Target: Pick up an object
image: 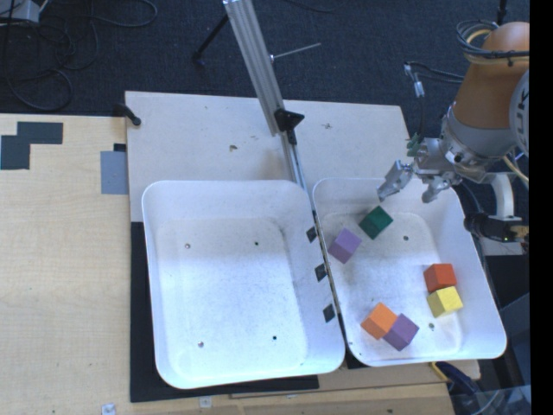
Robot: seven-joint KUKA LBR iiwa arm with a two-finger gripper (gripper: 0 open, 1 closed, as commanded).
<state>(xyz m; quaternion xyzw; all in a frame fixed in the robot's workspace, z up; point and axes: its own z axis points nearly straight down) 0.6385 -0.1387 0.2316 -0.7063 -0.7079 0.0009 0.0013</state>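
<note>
My gripper (413, 182) hangs over the right bin (484, 335) at its twelve o'clock rim. Six blocks lie in that bin: two near ten o'clock, two touching at three, two touching at six. The left bin (173, 353) sits alongside.

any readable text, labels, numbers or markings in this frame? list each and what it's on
No legible text, brand, number or sign anywhere in the camera view.
The blocks, including the green block and the red block, have plain faces.
The right bin and the left bin carry only small dark specks, not characters.
The grey patches on the wooden bench are plain shapes, no lettering.
The gripper shows no readable label.
</note>
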